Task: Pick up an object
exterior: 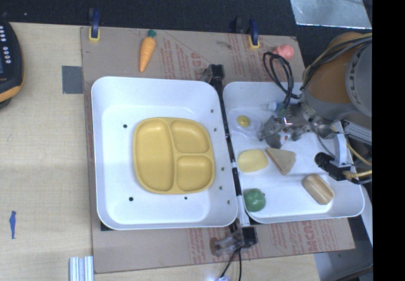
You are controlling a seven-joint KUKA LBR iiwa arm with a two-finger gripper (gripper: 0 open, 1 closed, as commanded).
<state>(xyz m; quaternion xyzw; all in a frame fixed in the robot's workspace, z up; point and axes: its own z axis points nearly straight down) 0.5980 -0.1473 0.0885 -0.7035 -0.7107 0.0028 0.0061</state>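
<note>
1. The counter (44, 147) is the biggest thing, and two white bins sit side by side on it. The left bin (114, 210) fills the middle of the frame and holds a yellow tray (173, 154) with three parts.

2. The right bin (297, 207) sits in the right half of the frame. All the small things the arm can reach lie in it, close together.

3. The end effector (276, 131) hangs low in the upper middle of the right bin. I cannot tell if it is spread or pressed together — it is dark and blurry. I see nothing pinched in it.

4. Just below it lie a tan wedge (282, 159) and a pale yellow lump (252, 160), touching or nearly so. If the arm drops between them, it may push both away and grab neither.

5. A tan roll (317, 188) lies at the lower right, near the bin wall. It could roll off when poked.

6. A green ball (254, 200) sits at the lower left corner of the right bin. The walls there may block a grab.

7. A small yellow piece (243, 121) lies at the upper left of that bin — so little and flat that it may slip out.
</note>
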